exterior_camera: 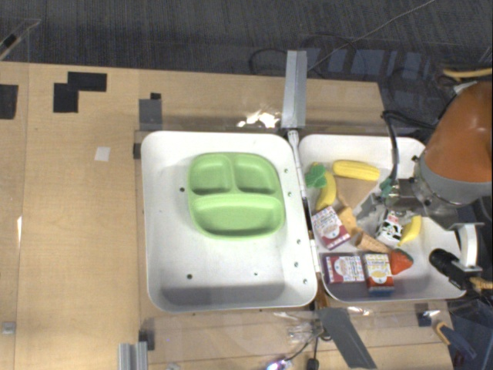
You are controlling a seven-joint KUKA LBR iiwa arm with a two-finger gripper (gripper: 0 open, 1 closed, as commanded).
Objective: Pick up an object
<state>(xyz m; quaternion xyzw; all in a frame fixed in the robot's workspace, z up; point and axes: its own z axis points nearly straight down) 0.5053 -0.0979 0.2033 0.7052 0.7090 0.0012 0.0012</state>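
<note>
Claw [383,204] low in right bin [362,146] over cow-print carton [391,227]; grip state unclear. Green tray [233,193] in left bin [166,230].

Dark grey carpet [154,14] lies beyond the pale wooden bench [69,230].

Counts on the tabletop [77,206]

Two white bins: the left bin [162,284] carries one green divided plate [234,193]; the right bin [362,149] carries three bananas [355,170] [326,191] [411,230], three small cartons [331,228] [344,268] [377,270], one ice-cream cone [376,243] and one black-and-white toy [391,227].
</note>
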